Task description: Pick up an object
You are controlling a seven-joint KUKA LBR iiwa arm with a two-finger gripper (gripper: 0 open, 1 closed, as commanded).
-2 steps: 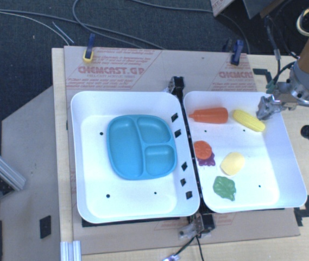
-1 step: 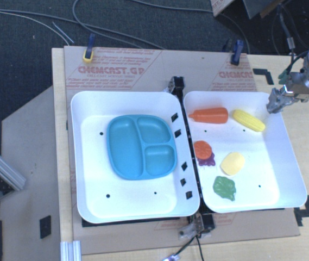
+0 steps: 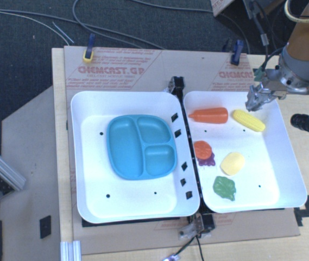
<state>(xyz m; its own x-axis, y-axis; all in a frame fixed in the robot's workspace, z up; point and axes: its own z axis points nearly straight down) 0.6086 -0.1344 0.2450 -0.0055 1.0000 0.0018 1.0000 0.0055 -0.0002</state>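
The right bin point(image 3: 284, 145) holds several toy foods: an orange carrot point(image 3: 209, 115) at the back, a yellow corn cob point(image 3: 248, 120) beside it, an orange-and-purple piece point(image 3: 203, 151), a pale yellow lemon-like piece point(image 3: 232, 163) and a green leafy piece point(image 3: 224, 188). My gripper point(image 3: 253, 103) hangs over the bin's back right part, just above and slightly right of the corn cob. Nothing shows between its fingers.
The left bin point(image 3: 89, 145) holds a blue divided plate point(image 3: 141, 145). A black clamp bar point(image 3: 182, 135) runs between the bins. Blue clamps point(image 3: 89, 53) point(image 3: 237, 52) pin the cardboard at the back. Cables lie on the dark floor behind.
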